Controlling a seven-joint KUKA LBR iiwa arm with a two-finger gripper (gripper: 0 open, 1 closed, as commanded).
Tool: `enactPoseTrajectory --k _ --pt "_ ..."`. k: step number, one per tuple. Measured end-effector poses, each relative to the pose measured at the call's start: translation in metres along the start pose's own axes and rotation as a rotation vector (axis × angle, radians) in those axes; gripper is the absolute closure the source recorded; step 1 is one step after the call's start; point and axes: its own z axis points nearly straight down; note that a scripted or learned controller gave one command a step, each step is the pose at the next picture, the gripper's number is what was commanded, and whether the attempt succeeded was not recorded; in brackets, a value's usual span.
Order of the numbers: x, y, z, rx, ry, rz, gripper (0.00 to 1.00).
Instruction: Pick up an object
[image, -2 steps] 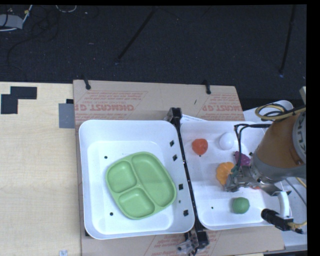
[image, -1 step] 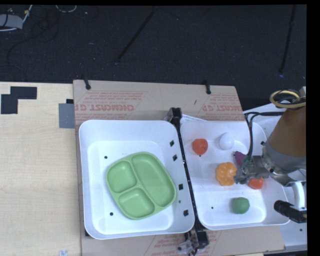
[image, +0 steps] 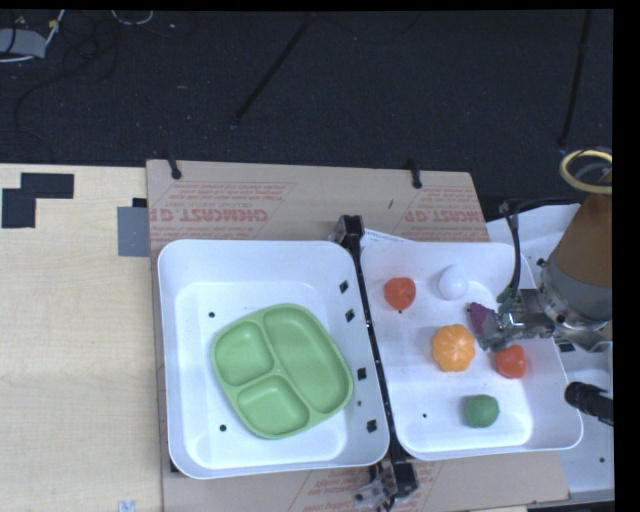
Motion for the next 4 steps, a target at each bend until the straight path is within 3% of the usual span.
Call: enactPoseTrajectory --k 1,4 --pt "-0.001 0.000 -0.014 0.003 0.000 0.001 1.00" --pt "0.154 0.035 0.016 0.006 0.002 -0.003 1.00"
